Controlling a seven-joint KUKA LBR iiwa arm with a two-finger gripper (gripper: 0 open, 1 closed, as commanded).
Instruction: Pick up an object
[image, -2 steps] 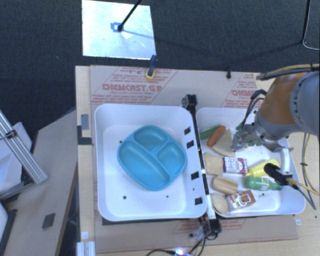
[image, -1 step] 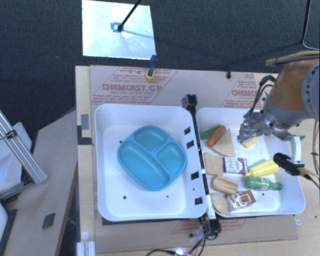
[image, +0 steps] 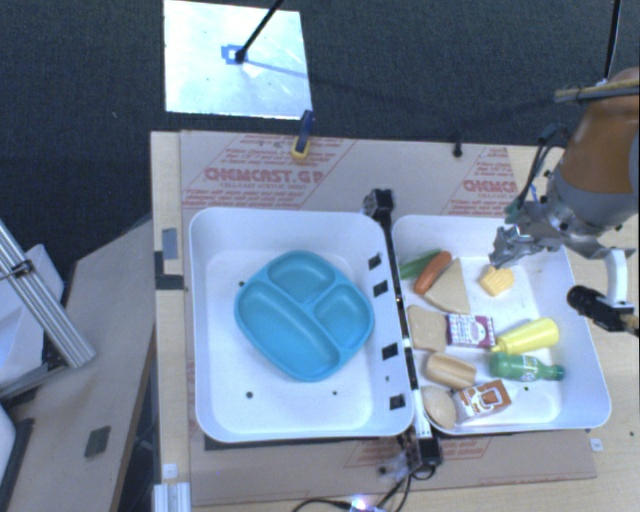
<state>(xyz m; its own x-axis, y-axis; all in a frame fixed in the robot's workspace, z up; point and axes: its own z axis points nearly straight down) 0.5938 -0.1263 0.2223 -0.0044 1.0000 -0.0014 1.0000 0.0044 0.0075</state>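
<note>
My gripper hangs over the back of the right bin, just above and left of a small yellow block. Nothing shows between its fingers. Below it lie a carrot, a tan wedge, a slice of bread, a dark red packet, a yellow bottle, a green bottle, a bun and an orange-brown packet.
The left bin holds a blue divided plate. A black clip rail runs between the two bins. A round tan piece sits in the right bin's front left corner.
</note>
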